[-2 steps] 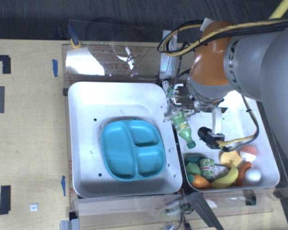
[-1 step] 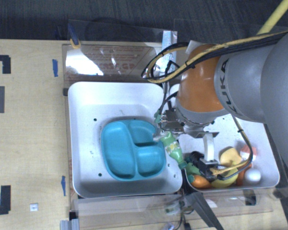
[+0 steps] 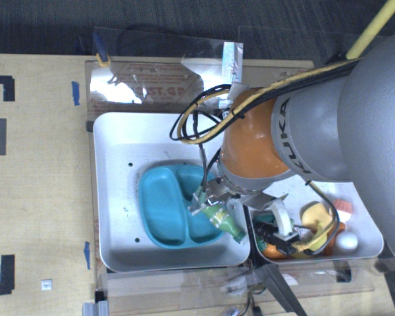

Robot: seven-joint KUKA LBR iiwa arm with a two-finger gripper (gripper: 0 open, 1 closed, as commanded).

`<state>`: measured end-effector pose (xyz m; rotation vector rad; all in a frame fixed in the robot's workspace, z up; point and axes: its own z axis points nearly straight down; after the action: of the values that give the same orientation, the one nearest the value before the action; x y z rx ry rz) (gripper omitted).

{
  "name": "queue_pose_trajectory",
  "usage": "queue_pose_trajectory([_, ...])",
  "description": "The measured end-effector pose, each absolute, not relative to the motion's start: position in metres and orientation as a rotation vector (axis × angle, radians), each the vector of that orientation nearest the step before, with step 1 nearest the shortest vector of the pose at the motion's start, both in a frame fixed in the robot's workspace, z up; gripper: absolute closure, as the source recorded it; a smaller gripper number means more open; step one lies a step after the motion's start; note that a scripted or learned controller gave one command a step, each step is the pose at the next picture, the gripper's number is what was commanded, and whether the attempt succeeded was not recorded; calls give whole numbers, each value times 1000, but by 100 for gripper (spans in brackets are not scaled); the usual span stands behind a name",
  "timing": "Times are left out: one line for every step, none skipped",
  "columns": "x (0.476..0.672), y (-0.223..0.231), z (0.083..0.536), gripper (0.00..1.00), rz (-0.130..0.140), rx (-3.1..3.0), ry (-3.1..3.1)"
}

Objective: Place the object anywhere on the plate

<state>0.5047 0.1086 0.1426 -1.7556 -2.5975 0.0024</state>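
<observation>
The tool (image 3: 207, 203) appears to pinch a small green plastic object (image 3: 227, 224) at the right edge of the turquoise two-compartment plastic plate (image 3: 163, 206). Released here, it could roll off that rim into the left white bin (image 3: 112, 196). The right white bin (image 3: 372, 245), beside the plate, holds mixed toys.

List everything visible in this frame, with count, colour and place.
Bins: 2, white; left bin, right bin partly under the arm.
Plate: 1, blue, divided, in the left bin.
Green object: 1, at the plate's right edge, by the gripper.
Mixed items: several, yellow, orange, white, black, in the right bin.
Clear plastic sheet: 1, behind the bins.
Bench: 1, tan.
Arm: 1, grey with orange band.
Gripper: 1, over the plate.
</observation>
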Motion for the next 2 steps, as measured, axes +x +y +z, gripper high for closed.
queue_pose_trajectory([500, 120, 116, 100, -19, -1729, -2639])
queue_pose_trajectory([481, 65, 219, 100, 1, -1841, -2547])
